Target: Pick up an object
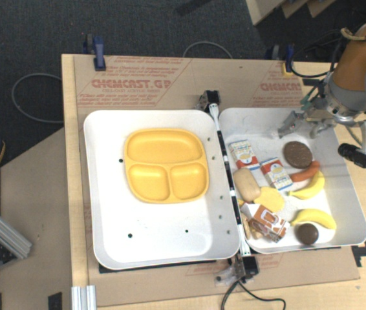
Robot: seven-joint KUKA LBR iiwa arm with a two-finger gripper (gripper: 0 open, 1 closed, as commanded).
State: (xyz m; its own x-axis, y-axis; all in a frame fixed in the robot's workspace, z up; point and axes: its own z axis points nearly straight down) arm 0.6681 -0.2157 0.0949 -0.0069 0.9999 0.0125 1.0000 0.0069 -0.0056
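We view the surface [138, 82] from above, bearing two shallow white bins side by side. The left bin [105, 225] carries a yellow three-compartment tray [166, 163], lying flat and untouched. The right bin [260, 124] holds the candidate objects, crowded toward its near half: two bananas [313, 218], a bread roll [247, 185], a yellow slice [271, 199], a red sausage [304, 173] just beside the upper banana, two small red-and-white cartons [277, 174], a brown wrapped packet [268, 225], and two dark round pieces, one at the far side [297, 154] and one at the near corner [308, 234]. The arm [361, 63] enters at upper right, and we place its pincer [304, 123] above the far part of the right bin, near the far dark round piece yet apart from it. We see nothing between its fingers; whether they stand parted or together we cannot tell. We judge the task barely begun: no object is lifted, and approach, grasp and lift all remain.
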